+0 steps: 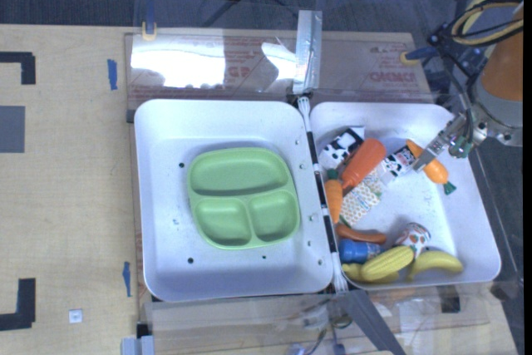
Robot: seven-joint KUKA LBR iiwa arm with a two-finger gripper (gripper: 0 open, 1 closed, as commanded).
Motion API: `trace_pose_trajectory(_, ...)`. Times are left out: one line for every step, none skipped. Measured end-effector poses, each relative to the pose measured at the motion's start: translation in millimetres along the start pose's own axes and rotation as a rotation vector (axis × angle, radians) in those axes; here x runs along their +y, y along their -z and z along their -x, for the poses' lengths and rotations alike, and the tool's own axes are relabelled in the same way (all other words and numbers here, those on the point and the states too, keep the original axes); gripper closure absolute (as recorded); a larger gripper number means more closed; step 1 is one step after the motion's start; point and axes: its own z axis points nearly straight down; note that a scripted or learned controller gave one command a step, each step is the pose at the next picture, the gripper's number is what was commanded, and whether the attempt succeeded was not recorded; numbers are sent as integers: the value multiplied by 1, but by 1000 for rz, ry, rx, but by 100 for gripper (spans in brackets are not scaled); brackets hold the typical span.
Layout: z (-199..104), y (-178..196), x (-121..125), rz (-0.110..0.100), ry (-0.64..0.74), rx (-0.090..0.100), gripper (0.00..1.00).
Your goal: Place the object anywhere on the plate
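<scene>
Two shallow white bins [158, 129] side by side on a pale wood-grain surface [58, 179], smooth plastic with rounded corners. Left bin: a matte green plate [243, 197], rounded, moulded into three compartments, nothing on it. Right bin: a small orange carrot [434, 170] with a green tip, near the far right wall, just beside the tool [449, 147]; grip state not possible to tell, contact with the carrot unclear. Further left, a jumble of toys: a tapered orange bottle shape [362, 164], a black-and-white patterned block [341, 147], a speckled packet [362, 199]. At the near edge, glossy yellow bananas [407, 263], curved and touching, beside a blue piece [357, 252].
</scene>
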Motion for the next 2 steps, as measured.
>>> trace_pose_trajectory(-79, -1, 57, -3, -20, 4, 100)
trace_pose_trajectory(-150, -1, 128, 0, 94, 1, 100)
